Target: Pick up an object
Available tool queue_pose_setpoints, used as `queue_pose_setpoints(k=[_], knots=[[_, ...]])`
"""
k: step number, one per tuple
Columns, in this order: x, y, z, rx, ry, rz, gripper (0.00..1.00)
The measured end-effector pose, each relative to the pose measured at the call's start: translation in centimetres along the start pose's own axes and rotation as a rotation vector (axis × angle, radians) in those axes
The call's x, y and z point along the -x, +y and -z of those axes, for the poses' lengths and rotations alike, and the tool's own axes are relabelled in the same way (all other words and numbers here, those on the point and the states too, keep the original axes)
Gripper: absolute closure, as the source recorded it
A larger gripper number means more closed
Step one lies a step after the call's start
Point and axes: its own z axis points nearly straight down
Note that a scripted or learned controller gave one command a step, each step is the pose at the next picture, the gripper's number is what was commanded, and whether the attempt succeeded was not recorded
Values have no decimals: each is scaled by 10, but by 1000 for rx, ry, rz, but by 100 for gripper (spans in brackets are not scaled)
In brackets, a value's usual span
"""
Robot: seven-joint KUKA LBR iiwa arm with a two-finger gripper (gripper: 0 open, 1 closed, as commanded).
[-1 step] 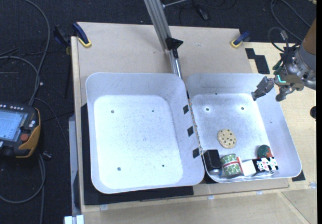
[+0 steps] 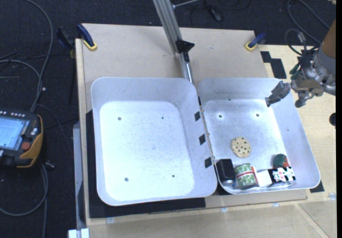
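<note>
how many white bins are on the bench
2. The left bin lies on the bench's left half; the right bin sits beside it, holding a cookie and a few small items along its near edge.

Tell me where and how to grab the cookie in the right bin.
Judging by its pose, come straight down: the cookie lies flat on the right bin's floor, apart from the clutter along the near wall. Close the gripper across its round edge, on opposite sides.
</note>
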Motion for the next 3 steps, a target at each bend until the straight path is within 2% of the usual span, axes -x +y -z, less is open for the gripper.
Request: queue_pose_setpoints(k=[3], knots=[[10, -24, -162, -5, 1, 0, 0]])
